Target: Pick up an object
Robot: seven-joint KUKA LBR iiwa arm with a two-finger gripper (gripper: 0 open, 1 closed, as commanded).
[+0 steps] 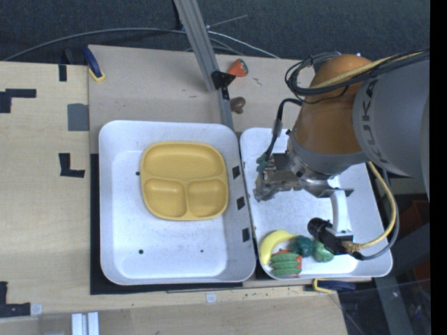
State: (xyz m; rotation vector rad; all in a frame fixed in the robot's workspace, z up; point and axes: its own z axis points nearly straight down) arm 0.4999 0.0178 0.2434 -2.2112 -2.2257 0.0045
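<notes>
Gripper (pixel 269 184) hangs low over the right bin (pixel 363 187), near its left wall; whether it grips anything cannot be told. Toward that bin's front corner lie a yellow banana (pixel 274 242) and green toys (pixel 302 251), touching. Left bin (pixel 119 187) holds 1 yellow divided plate (pixel 185 180).

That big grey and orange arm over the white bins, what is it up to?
The arm is reaching in over the right bin, its end effector lowered near that bin's left wall. It is meant to pick something up, but nothing can be seen in its grip. A small heap of toys, yellow, green and red, lies at the bin's front edge, apart from the end effector. In the left bin sits a yellow divided plate, untouched.
</notes>
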